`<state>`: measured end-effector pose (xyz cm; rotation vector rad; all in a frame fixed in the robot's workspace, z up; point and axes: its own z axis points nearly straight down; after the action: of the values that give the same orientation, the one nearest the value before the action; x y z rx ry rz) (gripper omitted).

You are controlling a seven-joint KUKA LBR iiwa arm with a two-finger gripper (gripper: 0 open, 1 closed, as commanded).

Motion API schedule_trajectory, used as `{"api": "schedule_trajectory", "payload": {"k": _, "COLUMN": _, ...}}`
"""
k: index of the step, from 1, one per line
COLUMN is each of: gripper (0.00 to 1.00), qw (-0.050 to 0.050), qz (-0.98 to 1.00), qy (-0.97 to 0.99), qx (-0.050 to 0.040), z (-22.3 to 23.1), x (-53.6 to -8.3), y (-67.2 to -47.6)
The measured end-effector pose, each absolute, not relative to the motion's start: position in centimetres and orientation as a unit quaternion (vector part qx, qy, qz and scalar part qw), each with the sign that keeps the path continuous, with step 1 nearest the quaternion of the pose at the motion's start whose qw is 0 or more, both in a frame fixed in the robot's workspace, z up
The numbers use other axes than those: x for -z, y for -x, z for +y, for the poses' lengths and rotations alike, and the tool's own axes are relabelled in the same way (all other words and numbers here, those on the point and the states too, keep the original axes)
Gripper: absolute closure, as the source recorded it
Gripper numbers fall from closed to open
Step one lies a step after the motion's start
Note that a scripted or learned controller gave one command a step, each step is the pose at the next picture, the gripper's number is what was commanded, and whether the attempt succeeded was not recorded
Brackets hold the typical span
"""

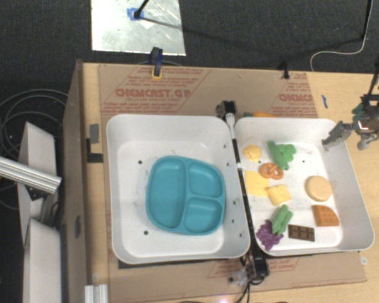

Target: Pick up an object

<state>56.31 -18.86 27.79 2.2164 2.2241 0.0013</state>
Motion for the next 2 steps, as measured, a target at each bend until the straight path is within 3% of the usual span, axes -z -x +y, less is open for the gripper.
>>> {"api": "schedule_trajectory", "payload": {"k": 1, "gripper": 0.00, "qw": -0.003, "qz": 0.710, "qy": -0.704, "qx": 0.0006, "z": -15.2, "x": -16.4, "y": -61.0}}
{"api": "schedule_trajectory", "payload": {"k": 2, "gripper": 0.00, "qw": 0.002, "qz": 0.710, "qy": -0.704, "qx": -0.0016, "z": -11.0, "x": -8.5, "y": -63.8}}
